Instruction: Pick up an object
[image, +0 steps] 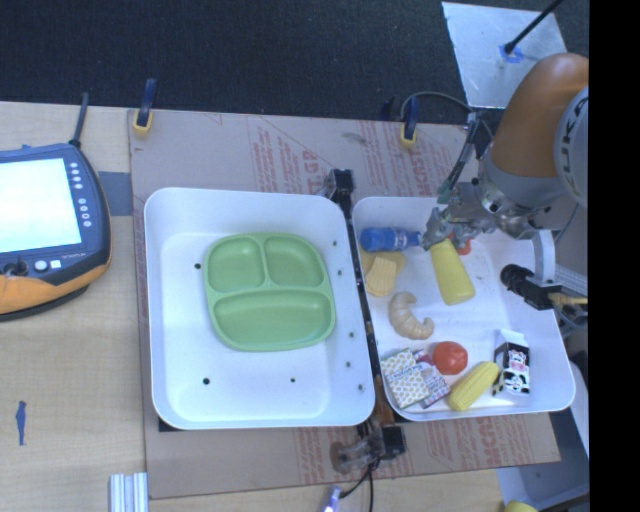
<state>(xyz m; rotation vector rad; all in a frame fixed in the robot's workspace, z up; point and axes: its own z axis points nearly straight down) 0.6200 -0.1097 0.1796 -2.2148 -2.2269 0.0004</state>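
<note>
jaws seemingly at yellow bottle (452, 273)

Light falls bright and even from above. The two shallow white plastic bins (170, 300) glare almost to plain white, their rims losing detail, and the green divided plastic tray (268, 290) casts only a faint, soft shadow. The pale screen of the handheld pendant (40, 205) at the tabletop's left edge is washed out. Beyond the tabletop's far edge the floor sinks nearly black. Focus is soft throughout; small print blurs.
</note>
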